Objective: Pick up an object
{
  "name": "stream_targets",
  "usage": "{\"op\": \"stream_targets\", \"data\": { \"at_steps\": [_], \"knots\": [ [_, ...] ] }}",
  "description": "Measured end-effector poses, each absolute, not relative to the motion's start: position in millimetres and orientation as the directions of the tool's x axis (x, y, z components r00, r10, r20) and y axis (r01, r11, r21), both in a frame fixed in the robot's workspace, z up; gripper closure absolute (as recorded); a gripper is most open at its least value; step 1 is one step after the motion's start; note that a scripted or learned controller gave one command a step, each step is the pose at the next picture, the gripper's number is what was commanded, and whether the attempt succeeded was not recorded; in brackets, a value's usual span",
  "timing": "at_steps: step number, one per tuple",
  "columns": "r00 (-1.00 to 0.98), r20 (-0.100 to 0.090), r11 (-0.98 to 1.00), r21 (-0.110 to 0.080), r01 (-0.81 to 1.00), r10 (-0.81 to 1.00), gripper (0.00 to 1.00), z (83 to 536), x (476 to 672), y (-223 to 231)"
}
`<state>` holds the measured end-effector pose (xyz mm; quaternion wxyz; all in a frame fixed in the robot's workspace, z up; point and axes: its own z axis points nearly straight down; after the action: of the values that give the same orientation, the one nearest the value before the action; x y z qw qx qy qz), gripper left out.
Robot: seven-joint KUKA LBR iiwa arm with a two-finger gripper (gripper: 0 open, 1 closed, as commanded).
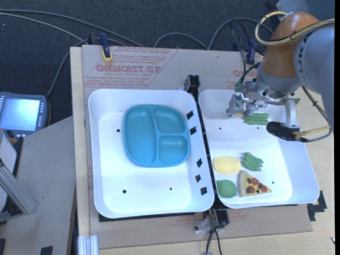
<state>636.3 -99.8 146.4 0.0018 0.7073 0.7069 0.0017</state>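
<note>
Presently, a green bean pod (pixel 256 119) lay flat in the upper part of the right bin (pixel 297 163), just beside and below the jaws. The gripper (pixel 241 104) hung over that same corner of the bin, close above the pod; the view did not show whether the jaws were released or clenched, and nothing could be seen held between them. The grey arm (pixel 313 41) with its orange band (pixel 284 41) entered from the right of the camera view, with a black cable fitting (pixel 282 130) hanging just right of the pod.

Four further items were grouped in the lower part of the right bin, well apart from the gripper:
- a yellow lemon-shaped piece (pixel 227 165);
- a green leafy piece (pixel 253 161), just right of the yellow one;
- a round green piece (pixel 227 188), below the yellow one;
- a pizza slice (pixel 252 185), touching or nearly touching the round green piece.

The left bin (pixel 106 142) held a blue divided tray (pixel 156 135) with three compartments, lying flat in its upper half. Black clips (pixel 197 142) ran along the seam between the two bins. Both bins rested on a brown board (pixel 138 65) on the table, with a small screen (pixel 21 112) at the far left.
</note>
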Motion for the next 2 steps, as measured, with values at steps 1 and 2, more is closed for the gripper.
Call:
{"op": "stream_targets", "data": {
  "at_steps": [1,2],
  "knots": [
    [-0.001,-0.001,0.001,0.008,1.0,1.0,1.0,211.6,636.2,-101.8],
    [-0.002,-0.001,0.002,0.008,1.0,1.0,1.0,264.8,637.8,-101.7]
  ]
}}
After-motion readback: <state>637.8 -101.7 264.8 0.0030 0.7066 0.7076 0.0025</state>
